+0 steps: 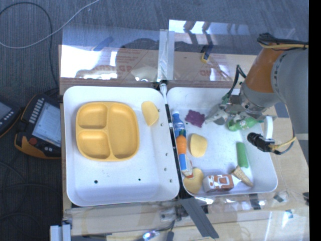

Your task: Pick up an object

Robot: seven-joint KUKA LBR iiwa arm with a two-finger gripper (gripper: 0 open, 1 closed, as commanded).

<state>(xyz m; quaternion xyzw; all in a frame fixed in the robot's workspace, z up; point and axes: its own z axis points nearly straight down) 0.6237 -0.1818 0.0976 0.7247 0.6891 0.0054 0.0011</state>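
Note:
My gripper (229, 115) hangs low over the upper right part of the right bin (266, 185), below the arm's orange band. A small green object (234, 125) lies right under it; whether it is held I cannot make out. A purple piece (194, 117) lies just left of the gripper. Further down the bin are a yellow rounded piece (198, 145), a green stick (242, 154), a cone (242, 174), a red and white toy (219, 183) and a yellow slice (193, 179). A blue and orange tube (179, 139) lies along the bin's left wall.
The left bin (120, 187) holds a yellow divided plate (107, 130) and a yellow slice (150, 112) by its right wall. A black cable fitting (261, 141) hangs from the arm over the right bin's edge. A pendant (37, 127) lies left of the bench.

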